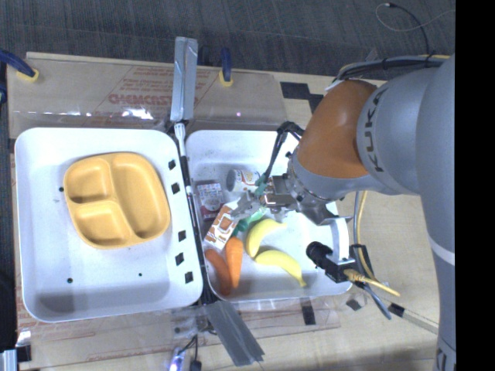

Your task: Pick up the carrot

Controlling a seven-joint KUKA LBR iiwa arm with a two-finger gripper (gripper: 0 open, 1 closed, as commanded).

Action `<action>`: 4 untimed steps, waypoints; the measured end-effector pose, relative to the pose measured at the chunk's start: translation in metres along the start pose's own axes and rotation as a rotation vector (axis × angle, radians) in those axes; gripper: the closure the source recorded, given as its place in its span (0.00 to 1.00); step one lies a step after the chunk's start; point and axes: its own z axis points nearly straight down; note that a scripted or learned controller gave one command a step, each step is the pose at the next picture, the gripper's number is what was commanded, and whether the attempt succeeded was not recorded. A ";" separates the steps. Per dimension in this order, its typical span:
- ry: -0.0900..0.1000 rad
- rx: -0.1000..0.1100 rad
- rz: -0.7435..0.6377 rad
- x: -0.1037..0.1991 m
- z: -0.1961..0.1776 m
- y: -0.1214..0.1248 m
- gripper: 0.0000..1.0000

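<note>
Carrot [229, 262] lay lower centre of frame, beside banana [272, 247]. Gripper [261, 201] hovered above; jaw state indeterminable.

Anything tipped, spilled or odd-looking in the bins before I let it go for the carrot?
Nothing spilled or broken that I can see. The right bin is cluttered: the carrot lies against its near-left wall, close beside the banana and a small carton. The yellow divided plate sits slightly skewed in the left bin.
</note>
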 end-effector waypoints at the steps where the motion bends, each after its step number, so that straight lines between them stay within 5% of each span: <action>1: 0.000 -0.011 0.139 -0.014 0.080 -0.028 0.00; 2: 0.001 -0.007 -0.085 -0.013 0.097 -0.034 0.00; 3: 0.001 -0.008 -0.090 -0.014 0.087 -0.034 1.00; 4: -0.003 -0.011 -0.224 0.016 -0.057 -0.010 1.00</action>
